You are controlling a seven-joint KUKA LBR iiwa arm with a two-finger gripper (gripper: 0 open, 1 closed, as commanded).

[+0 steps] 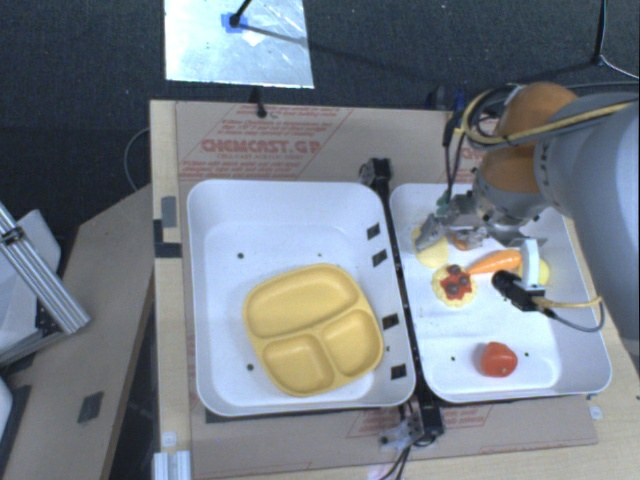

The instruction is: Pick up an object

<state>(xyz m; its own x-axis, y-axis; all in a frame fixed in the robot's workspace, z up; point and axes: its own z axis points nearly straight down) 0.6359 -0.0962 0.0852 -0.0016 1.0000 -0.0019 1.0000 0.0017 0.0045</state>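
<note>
My gripper [447,230] is low in the back left part of the right bin [565,366], right above a pale yellow piece [431,256]. Whether it touches that piece is unclear. An orange carrot [493,263] lies just to its right. A round yellow piece with a red topping [455,285] sits in front of the gripper. A red tomato-like object [498,359] rests near the bin's front. The grey arm with its orange band [530,118] reaches in from the right.
The left bin [290,196] holds a yellow divided tray [313,326]. A black divider [392,258] runs between the bins. A black plug with a cable [520,292] hangs off the arm over the right bin. A silvery sheet [238,28] lies behind the bench.
</note>
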